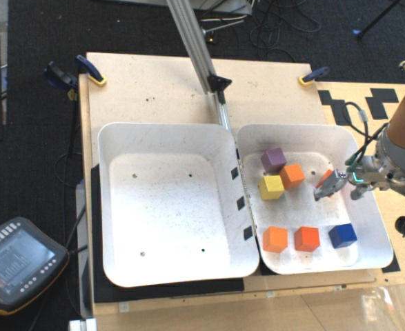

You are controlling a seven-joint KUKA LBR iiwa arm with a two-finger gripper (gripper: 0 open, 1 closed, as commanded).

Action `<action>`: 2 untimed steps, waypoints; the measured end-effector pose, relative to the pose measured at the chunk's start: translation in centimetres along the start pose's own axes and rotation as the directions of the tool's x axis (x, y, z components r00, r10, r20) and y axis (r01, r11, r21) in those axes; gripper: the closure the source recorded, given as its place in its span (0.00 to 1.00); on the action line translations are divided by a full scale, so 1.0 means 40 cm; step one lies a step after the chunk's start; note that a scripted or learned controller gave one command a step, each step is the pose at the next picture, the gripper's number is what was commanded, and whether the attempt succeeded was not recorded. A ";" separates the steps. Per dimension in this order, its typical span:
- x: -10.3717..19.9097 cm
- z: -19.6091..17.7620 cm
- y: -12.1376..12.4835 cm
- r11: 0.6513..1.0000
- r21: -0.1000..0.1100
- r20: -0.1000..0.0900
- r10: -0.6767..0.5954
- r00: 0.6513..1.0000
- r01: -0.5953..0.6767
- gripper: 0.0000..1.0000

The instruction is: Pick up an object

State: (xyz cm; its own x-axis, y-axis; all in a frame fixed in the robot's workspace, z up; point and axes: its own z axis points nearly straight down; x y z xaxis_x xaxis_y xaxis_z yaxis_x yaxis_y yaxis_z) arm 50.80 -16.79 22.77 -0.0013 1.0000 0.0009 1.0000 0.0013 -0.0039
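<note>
Two white bins [168, 133] are counted, and six blocks: three orange [275, 239], one purple [273, 159], one yellow [271, 186], one blue [342, 235].

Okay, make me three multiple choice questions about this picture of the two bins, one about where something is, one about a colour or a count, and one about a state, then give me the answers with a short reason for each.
1. Which bin holds the blocks?
A. the left bin
B. the right bin
C. both bins

2. How many orange or orange-red blocks lie in that bin?
A. one
B. three
C. five

3. How do the purple block, the yellow block and the orange block beside them sit?
A. clustered close together
B. spread into separate corners
C. stacked in one tower

Answers:
1. B: the purple block, yellow block, blue block and the rest all lie inside the right bin, where the claw also reaches.
2. B: one sits beside the purple block and two lie along the near edge.
3. A: the three crowd together near the bin's middle.
</note>
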 end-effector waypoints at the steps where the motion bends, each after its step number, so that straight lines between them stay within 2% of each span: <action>1: 0.000 -0.005 0.002 1.000 -0.004 0.001 0.001 1.000 -0.001 0.00; 2: 0.001 0.103 0.001 1.000 0.000 0.000 0.002 1.000 -0.002 0.00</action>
State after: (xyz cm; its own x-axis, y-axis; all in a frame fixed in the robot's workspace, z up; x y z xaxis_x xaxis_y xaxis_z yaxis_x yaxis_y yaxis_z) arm 50.80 -16.74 18.67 0.0008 1.0000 0.0007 1.0000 -0.0008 -0.0041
